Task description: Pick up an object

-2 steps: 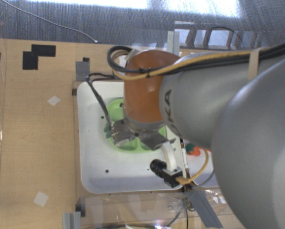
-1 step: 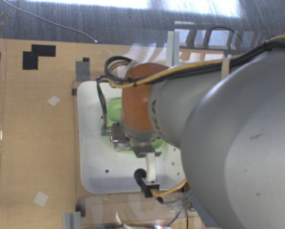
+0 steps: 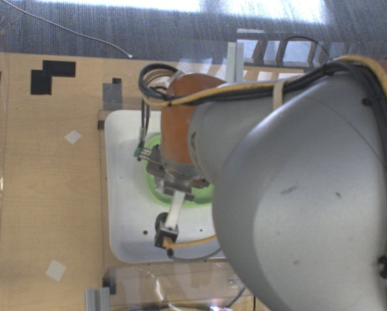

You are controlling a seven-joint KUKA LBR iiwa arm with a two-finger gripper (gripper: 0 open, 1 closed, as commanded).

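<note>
Camera view, looking down at a slant. The arm (image 3: 310, 193) reaches in from the right, and its grey bulk covers most of the right half of the frame. The orange band (image 3: 180, 118) shows just above the wrist. The gripper (image 3: 172, 173) points down into a white bin (image 3: 125, 199) at centre-left and hangs over the bin's right-hand part. Seen from above, the wrist hides its tip, so whether the gripper is open or closed cannot be told, nor whether it holds anything. Directly under it lies a light green round object (image 3: 152, 180), flat on the bin floor. Only an arc of this object shows, to the left of and below the gripper, and contact between the two cannot be judged. The rest of the visible bin floor is bare white. The bin rests on a wood-coloured bench (image 3: 44, 193). Black block marks (image 3: 52, 75) sit on the bench at upper left, with a small pale square tag (image 3: 72, 136) below them, well apart from the bin. A grey bracket (image 3: 112, 94) stands at the bin's upper left corner.
</note>
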